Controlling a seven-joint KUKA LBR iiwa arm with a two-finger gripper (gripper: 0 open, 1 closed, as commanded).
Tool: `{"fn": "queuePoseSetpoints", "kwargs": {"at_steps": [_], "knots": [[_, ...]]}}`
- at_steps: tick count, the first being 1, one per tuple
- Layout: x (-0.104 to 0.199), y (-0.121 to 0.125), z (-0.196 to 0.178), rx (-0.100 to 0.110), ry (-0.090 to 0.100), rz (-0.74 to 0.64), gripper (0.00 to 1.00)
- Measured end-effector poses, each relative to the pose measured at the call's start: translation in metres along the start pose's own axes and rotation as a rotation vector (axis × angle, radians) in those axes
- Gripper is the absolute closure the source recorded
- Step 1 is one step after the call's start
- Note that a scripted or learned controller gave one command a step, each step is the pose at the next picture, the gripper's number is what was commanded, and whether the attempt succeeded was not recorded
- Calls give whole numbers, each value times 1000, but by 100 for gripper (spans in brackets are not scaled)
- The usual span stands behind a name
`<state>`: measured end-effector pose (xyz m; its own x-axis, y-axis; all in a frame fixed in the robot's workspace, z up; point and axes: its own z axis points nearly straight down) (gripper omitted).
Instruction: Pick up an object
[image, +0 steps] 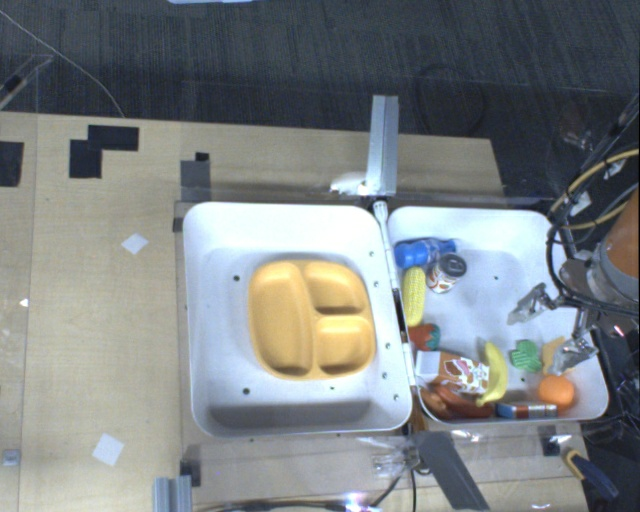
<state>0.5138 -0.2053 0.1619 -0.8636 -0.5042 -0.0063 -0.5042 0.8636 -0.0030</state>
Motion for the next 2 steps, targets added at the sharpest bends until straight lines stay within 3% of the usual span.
{"fn": "queuePoseSetpoints", "kwargs": {"at_steps": [2], "knots": [[0,0,0,0,0,0,0]]}}
